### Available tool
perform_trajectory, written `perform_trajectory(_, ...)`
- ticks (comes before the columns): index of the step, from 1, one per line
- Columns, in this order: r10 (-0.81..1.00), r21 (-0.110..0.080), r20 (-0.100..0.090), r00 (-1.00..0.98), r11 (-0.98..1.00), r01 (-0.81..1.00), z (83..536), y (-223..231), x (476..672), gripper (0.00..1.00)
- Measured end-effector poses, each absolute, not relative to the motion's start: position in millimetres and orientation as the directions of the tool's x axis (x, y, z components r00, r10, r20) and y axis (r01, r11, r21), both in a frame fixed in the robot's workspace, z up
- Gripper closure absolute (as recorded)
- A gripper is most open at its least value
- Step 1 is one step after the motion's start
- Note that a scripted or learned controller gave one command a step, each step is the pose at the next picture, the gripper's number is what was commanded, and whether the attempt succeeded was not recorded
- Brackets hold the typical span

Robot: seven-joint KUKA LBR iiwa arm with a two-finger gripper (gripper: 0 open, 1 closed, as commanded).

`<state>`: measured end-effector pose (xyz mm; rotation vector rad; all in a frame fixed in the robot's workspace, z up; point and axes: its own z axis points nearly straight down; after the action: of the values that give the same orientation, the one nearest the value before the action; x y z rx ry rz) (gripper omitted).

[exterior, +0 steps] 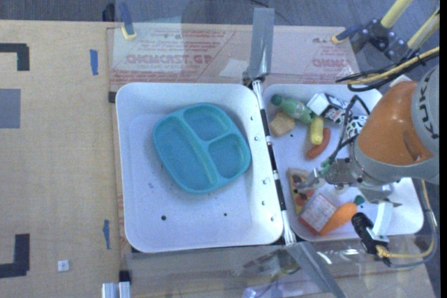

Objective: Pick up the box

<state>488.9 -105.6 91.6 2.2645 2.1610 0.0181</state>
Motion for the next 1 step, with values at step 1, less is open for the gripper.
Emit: perform_trajectory(1,0.997,0.018,-0.005,-0.074,0.074,0.997,92.6,-148.8,589.4,0.0)
